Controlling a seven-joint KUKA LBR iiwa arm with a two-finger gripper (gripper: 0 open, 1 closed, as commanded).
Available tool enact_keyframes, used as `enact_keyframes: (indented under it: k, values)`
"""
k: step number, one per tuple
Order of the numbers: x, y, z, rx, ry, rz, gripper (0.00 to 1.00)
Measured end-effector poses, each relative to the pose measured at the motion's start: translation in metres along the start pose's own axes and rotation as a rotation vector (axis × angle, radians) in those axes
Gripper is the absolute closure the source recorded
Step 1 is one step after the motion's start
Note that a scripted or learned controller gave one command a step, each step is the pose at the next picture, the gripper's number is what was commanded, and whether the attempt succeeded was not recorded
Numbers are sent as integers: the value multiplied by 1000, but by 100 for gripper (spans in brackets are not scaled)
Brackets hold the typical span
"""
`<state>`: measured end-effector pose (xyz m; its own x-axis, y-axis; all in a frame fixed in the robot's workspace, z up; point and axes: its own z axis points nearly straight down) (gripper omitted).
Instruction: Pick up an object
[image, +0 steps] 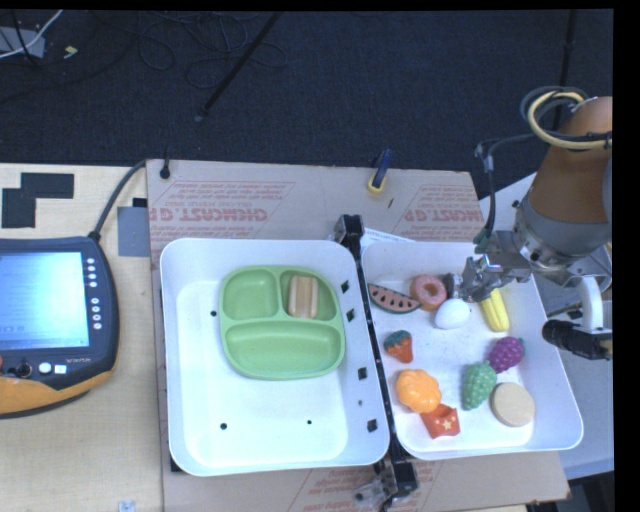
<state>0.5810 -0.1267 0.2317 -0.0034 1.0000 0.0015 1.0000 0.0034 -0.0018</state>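
while the arm (570, 190) reaches in from the right edge of the frame, its gripper (478, 280) hangs low over the upper part of the right bin (560, 420), among the toy foods. whether the gripper is spread or pressed together cannot be told: its dark metal merges with the shadows beneath it, and nothing can be seen pinched in it.

the task names no one object, so any item will serve. those nearest the gripper are the egg (452, 314), just below and left of it, the corn (495, 310), just below and right of it, and the donut (430, 291) to its left. farther off in the same bin lie the melon slice (392, 298) at the upper left, the strawberry (399, 346) left of centre, the orange pepper (418, 389) and red piece (442, 423) at the lower centre, the green grapes (478, 384), the purple grapes (507, 353) and the cookie (513, 405) at the lower right. the left bin (200, 420) holds a green tray (270, 350) with a bread piece (302, 296) in its upper right compartment.

the step in hand appears to be the approach, or the descent onto a target; no lift has begun. the likely target is the egg or the corn, though which one cannot be settled. the next move calls for centring over one item alone, closing on it, and rising straight. the egg is round and smooth and may slip; the close neighbours may be nudged.
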Motion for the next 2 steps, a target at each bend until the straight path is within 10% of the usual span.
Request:
enact_keyframes:
  k: [2]
  values:
    - [103,10,11,3,-1,1,100]
